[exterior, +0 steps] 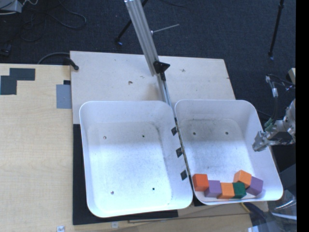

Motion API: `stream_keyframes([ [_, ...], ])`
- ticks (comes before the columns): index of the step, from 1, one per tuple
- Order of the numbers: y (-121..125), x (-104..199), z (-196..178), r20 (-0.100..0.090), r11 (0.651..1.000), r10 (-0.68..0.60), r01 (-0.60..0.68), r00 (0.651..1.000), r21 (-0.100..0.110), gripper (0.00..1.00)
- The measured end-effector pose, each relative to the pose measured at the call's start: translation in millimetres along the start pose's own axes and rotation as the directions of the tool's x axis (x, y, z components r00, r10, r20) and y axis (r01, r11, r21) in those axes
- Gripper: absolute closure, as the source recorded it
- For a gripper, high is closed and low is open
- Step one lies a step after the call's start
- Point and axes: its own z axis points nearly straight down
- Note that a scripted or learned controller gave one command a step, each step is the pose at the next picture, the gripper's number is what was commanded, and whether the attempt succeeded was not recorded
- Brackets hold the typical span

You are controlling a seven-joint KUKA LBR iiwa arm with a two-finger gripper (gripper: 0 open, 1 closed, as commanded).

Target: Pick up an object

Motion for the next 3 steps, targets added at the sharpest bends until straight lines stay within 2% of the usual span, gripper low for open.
stream_keyframes([
  [1, -0.1, -0.1, 0.4, 0.0, 1.0, 0.005, -0.005, 1.0, 0.0, 0.0],
  [2, 0.2, -0.8, -9.5, 0.001, 1.0, 0.005, -0.005, 1.0, -0.001, 1.0],
  [3, 0.1, -0.9, -9.0, 0.001, 1.0, 0.007, -0.007, 1.0, -0.001, 0.0],
])
